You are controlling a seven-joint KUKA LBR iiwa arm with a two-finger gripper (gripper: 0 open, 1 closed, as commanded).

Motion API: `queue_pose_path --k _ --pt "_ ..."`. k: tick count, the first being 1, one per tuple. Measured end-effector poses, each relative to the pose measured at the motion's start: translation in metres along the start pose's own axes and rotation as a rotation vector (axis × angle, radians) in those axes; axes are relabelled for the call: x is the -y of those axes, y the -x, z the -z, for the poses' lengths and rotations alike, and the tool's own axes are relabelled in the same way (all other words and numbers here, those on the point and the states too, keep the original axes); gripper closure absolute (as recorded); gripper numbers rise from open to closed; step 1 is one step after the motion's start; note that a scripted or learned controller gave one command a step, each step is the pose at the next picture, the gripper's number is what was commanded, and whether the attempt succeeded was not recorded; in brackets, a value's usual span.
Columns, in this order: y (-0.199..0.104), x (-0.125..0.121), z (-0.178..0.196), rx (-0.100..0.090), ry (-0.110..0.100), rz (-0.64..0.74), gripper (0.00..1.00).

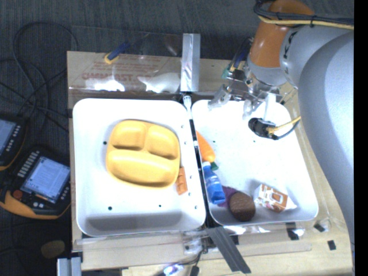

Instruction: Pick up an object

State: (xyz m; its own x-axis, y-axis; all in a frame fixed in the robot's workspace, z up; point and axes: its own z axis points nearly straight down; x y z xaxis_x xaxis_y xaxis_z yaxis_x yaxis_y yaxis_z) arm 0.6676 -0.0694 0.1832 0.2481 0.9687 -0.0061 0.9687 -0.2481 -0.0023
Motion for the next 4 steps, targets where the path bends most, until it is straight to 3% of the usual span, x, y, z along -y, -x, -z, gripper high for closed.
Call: queue_pose_path --k 1,2,3,4 --pt "-0.013 0.01 -0.001 -0.006 -0.004 -0.145 0.0" --pt "-0.023 0.031 0.0 -0.004 -0.001 0.035 0.0" --pt "-0.027 0.007 0.0 -0.002 0.001 0.087 0.0" --pt "-0.006 0.033 0.0 -0.003 0.001 0.259 0.0"
